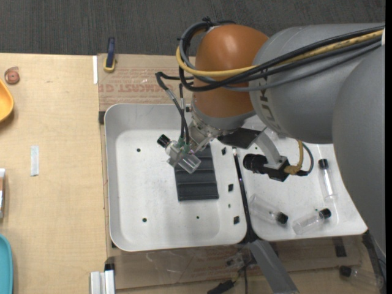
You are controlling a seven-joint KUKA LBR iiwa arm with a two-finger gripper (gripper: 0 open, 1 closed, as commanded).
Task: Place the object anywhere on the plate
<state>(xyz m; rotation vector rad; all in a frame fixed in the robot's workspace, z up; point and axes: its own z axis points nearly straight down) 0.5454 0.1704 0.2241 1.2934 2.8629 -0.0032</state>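
Observation:
A black ribbed plate [198, 182] lies flat in the left white bin [131, 182], right of the bin's middle. My gripper [185, 154] reaches down from under the orange wrist band, over the plate's far left corner. It is shut on a clear vial [184, 159] with a black cap [163, 141]. The vial is tilted, its cap pointing up and left past the plate's edge and its clear body over the plate's far end. How high the vial is above the plate I cannot tell.
The right bin [343, 222] holds three clear vials with black caps: one [272, 215] near the front left, one [311, 220] at the front, one [327, 179] by the right wall. The arm covers the far part of both bins. A wooden table [49, 164] lies left.

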